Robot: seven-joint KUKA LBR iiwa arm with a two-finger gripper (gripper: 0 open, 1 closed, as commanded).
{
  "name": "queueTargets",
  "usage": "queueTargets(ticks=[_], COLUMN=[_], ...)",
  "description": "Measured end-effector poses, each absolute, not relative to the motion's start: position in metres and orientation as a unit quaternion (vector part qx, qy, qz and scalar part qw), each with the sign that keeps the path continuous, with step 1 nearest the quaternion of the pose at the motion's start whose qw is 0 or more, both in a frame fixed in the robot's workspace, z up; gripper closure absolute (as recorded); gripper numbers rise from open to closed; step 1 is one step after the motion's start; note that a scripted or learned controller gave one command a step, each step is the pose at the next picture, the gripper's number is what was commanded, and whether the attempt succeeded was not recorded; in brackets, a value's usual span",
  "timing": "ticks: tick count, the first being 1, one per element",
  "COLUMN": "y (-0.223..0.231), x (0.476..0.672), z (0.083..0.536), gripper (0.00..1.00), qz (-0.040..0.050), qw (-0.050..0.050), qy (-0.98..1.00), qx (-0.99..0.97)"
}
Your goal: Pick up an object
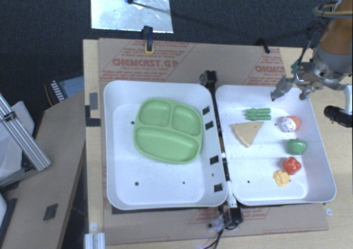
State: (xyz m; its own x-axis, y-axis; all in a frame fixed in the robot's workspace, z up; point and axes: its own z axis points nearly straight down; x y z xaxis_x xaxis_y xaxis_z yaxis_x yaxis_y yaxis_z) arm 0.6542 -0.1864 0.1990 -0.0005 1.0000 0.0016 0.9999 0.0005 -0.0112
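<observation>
Closest to the camera is the front lip of the two white bins, sitting side by side on the tabletop (pixel 60 132) on top of a cardboard sheet (pixel 182 58) with red lettering.

Left bin (pixel 118 187) has a green divided plate (pixel 167 130) in it, three compartments, lying flat roughly in the middle. Nothing on the plate that I can make out.

Right bin (pixel 317 187) is where all the small stuff is. Going from the back: a green ridged thing (pixel 257 113) that looks like a bundle of beans or asparagus, lying sideways. Just in front of it, a tan wedge (pixel 246 132), cheese-slice shape. To the right of those, a white and orange round piece (pixel 288 124), then a green pepper-looking piece (pixel 297 146) below that, then a red one (pixel 292 164) and a small yellow one (pixel 281 177) touching or nearly touching each other near the front right.

The gripper (pixel 289 89) is up over the back right corner of the right bin, arm coming in from the right with the orange band visible. Its fingers (pixel 277 91) are spread apart with nothing between them. It sits above and a bit behind the white and orange piece, not touching any of the objects.
</observation>
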Motion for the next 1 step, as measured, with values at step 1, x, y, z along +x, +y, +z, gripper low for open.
queueTargets(ticks=[1], y=[-0.1855], x=[0.6569], z=[0.2085], gripper=[0.00], qz=[-0.0005], qw=[-0.001], qy=[-0.708], qx=[-0.706])
